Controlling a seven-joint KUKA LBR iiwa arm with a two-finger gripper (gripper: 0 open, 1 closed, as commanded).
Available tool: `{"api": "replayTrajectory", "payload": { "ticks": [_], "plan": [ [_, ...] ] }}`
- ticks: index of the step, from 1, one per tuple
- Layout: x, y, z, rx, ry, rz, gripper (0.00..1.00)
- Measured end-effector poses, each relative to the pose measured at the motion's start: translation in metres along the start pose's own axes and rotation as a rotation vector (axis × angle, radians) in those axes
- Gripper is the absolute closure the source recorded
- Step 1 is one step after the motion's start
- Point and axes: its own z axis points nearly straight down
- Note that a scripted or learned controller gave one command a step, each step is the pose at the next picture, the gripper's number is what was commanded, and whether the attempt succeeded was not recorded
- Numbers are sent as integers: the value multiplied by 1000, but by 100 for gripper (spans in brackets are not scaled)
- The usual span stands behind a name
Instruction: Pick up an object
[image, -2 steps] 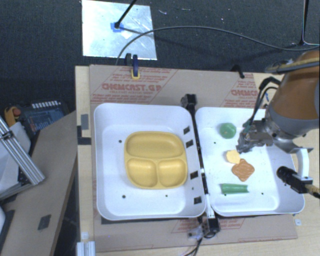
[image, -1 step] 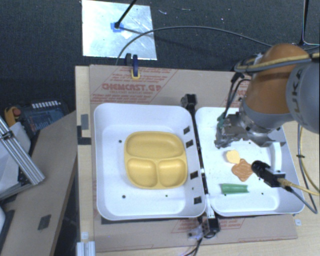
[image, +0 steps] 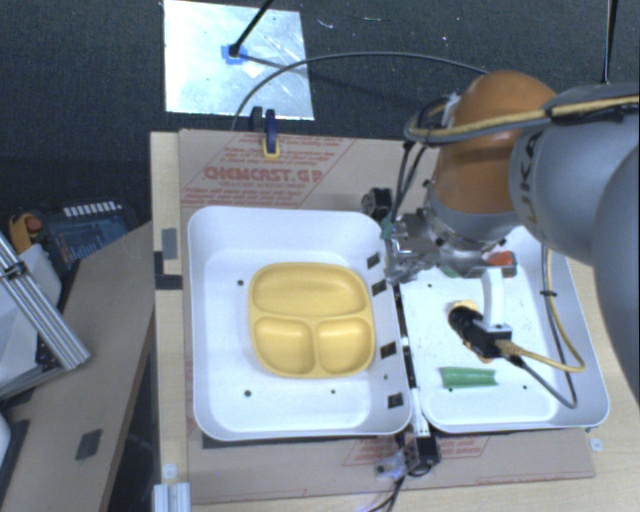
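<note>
The green object (image: 467, 377) is a flat, elongated piece; it lies on the floor of the right bin (image: 570, 395), in the half nearer the camera; its long axis runs roughly left to right; it touches no bin wall. The yellow divided tray (image: 311, 318) lies flat in the middle of the left bin (image: 215, 300); it has one wide compartment on the far side and two smaller compartments on the near side; white bin floor shows around it on every side. The two bins sit side by side and meet along a central seam.

The gripper (image: 432, 255) stands over the far left part of the right bin, close to the seam; it is apart from the green object and beside, not above, the yellow divided tray; the wrist covers it from this view, so whether it is open or closed cannot be told. The arm (image: 590, 170) enters from the right; its orange band (image: 490, 140) sits directly above the gripper.

A cardboard sheet (image: 300, 170) with red lettering lies beneath both bins; a blue and yellow clamp (image: 268, 132) sits on its far edge; a reflective sheet (image: 235, 60) lies beyond the clamp on the dark surface; an aluminium profile (image: 45, 315) lies at a slant at the left edge of the view.
</note>
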Motion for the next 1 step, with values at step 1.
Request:
{"api": "replayTrajectory", "payload": {
  "ticks": [1],
  "plan": [
    [47, 17, 19, 1, -1, 2, 100]
  ]
}}
